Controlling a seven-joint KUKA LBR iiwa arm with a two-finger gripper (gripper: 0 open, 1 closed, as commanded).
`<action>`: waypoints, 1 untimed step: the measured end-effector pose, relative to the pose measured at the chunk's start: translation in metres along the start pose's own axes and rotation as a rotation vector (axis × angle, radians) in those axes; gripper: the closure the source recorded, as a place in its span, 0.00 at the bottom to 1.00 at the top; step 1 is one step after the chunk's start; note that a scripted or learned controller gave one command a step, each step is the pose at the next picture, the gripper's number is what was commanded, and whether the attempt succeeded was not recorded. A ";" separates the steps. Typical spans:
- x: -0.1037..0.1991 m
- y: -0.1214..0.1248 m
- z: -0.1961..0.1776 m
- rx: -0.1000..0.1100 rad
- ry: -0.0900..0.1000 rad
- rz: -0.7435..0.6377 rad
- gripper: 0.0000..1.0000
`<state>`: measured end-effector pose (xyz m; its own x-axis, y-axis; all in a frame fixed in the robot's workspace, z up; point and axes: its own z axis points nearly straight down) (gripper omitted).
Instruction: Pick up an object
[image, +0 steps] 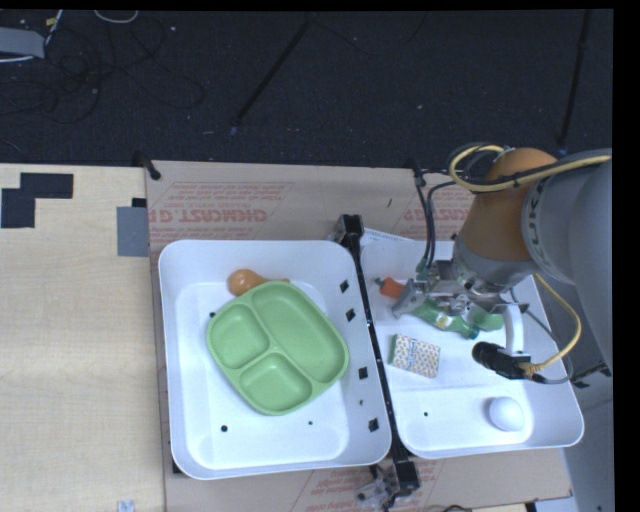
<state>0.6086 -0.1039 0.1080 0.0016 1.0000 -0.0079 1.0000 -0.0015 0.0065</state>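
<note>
Two shallow white bins are set side by side. In the left bin (190, 300), a green three-compartment plastic plate (277, 346) is placed centrally, with an orange ball (243, 281) touching its rim at 11 o'clock. In the right bin (545, 425), a patterned square packet (415, 355) is found near the centre, a white ball (506, 413) at 5 o'clock from it, and a green object (450, 317) at 1 o'clock.

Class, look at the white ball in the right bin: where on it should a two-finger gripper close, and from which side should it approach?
Probably from straight above, closing across the widest part of the white ball. It is round, so no side is better, but it lies close to the near right corner of the right bin, whose wall would likely crowd a sideways approach.
</note>
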 end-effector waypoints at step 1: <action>-0.002 0.002 -0.014 -0.006 0.000 0.005 1.00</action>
<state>0.6103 -0.1060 0.1225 0.0066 0.9999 -0.0081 0.9999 -0.0065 0.0122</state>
